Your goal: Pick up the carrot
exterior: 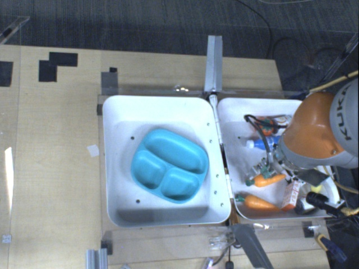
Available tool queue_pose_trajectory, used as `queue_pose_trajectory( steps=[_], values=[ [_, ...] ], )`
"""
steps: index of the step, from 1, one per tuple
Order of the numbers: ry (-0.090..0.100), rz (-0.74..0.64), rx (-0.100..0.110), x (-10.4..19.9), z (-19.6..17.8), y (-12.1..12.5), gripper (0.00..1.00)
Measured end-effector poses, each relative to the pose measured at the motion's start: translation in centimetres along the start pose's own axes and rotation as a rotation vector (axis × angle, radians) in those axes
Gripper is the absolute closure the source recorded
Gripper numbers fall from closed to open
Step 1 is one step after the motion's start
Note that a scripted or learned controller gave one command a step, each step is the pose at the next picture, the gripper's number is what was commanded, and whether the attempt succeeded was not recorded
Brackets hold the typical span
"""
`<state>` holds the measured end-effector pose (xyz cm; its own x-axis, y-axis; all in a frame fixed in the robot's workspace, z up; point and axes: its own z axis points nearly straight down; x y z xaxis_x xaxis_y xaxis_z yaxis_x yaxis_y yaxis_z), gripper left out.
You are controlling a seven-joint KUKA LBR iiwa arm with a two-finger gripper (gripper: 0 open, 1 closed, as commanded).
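Camera view, starting at the near edge: the desk (pixel 50 167) carries two white bins, and along the front wall of the right bin (pixel 233 116) lies a carrot (pixel 259 203), flat, tip pointing left, with a small red-and-white packet (pixel 291 194) just beside its right end. A little further in sits a second, smaller carrot (pixel 268 179), and the claw (pixel 269 170) is down right over it, its metal tips touching or nearly touching the orange. Whether the claw is spread or pressed together I cannot tell; the wrist and its orange band (pixel 315 125) hide too much. Beyond that are a white and blue bottle (pixel 259 144) and a tangle of dark cables (pixel 263 122) near the back wall. The left bin (pixel 112 150) holds a blue divided tray (pixel 168 164).

The risk, as I judge it, is a glancing grip: the small carrot is round and lies tilted among clutter, so it could roll or squirt out sideways, or the tips could catch a neighbouring thing instead.
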<state>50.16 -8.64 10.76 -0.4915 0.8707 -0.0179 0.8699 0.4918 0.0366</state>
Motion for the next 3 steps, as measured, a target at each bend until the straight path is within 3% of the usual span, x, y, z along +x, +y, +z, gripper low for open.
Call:
queue_pose_trajectory(
  steps=[1, 2, 3],
  values=[
    [0.011, -0.064, 0.022, -3.5, 1.7, -3.0, 1.0],
    [0.011, 0.282, 0.036, 0.4, 1.4, -1.4, 1.0],
    [0.01, -0.078, 0.022, -3.9, 1.7, -3.3, 1.0]
  ],
)
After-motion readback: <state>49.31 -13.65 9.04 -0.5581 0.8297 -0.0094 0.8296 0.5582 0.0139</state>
